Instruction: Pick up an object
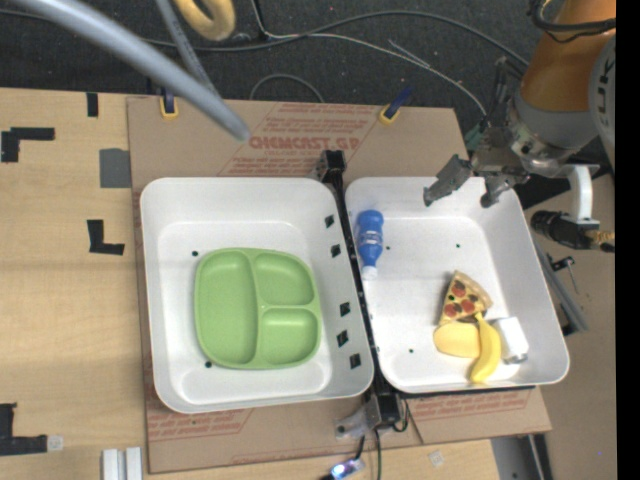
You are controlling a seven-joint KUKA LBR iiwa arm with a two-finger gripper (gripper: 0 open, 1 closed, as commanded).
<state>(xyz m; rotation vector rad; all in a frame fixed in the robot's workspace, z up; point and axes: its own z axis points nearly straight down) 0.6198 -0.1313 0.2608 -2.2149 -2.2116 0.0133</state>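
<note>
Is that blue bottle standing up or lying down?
Lying down: the blue bottle rests lengthwise on the right bin's floor by its left wall.

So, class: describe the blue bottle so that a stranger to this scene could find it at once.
Start at the right bin. Along its left wall, next to the divider, lies the bottle, far from the pizza slice and banana in the near right corner. It is the only blue thing in either bin.

A light wooden desk [60, 298] carries a sheet of brown cardboard [300, 138] with red printed letters. Black tape marks [100, 236] sit on the wood at the left. Behind the desk the floor [400, 48] is dark, perhaps carpet, and thin cables [420, 23] run across it.
</note>
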